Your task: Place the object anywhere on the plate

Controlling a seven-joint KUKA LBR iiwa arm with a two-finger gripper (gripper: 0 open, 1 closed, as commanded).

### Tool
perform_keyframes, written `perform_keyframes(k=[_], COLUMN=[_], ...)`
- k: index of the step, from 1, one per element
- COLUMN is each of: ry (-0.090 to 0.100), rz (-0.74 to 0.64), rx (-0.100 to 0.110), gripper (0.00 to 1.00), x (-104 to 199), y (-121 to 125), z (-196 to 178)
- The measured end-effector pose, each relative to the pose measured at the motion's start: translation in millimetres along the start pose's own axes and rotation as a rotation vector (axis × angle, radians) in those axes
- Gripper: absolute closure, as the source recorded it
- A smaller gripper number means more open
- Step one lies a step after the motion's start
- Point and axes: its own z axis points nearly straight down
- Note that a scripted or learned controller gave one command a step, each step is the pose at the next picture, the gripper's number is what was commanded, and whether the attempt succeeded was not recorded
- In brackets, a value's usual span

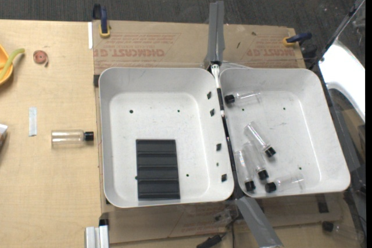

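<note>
Two white bins sit side by side on the counter [46, 183]: the left bin [116, 81] and the right bin [314, 90]. One black ribbed plate [157, 169] lies flat in the left bin, towards its near edge.

The right bin holds what look like five clear vials with black caps. One vial [244, 98] lies at the far left. A second [258, 139] lies slantwise in the middle. Three lie close together at the near left: two [249, 168] side by side and one [288, 183] just right of them. They are see-through tubes and faint against the white floor, so the count is uncertain. A sixth vial [70, 136] lies on the counter, left of the bins.

Two clamps [102, 21] pin the cardboard sheet [157, 46] under the bins. Its red printing is upside down and seems to read "CHEMCAST".

I cannot tell the state of the tool.
</note>
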Motion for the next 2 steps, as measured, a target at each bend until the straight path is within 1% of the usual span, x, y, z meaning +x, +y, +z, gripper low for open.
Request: perform_keyframes(k=[1, 2], ry=[0.0, 0.0], rz=[0.149, 0.242], rx=[0.0, 0.001], gripper=[0.0, 0.0], x=[49, -39], y=[-21, -22], z=[1, 0])
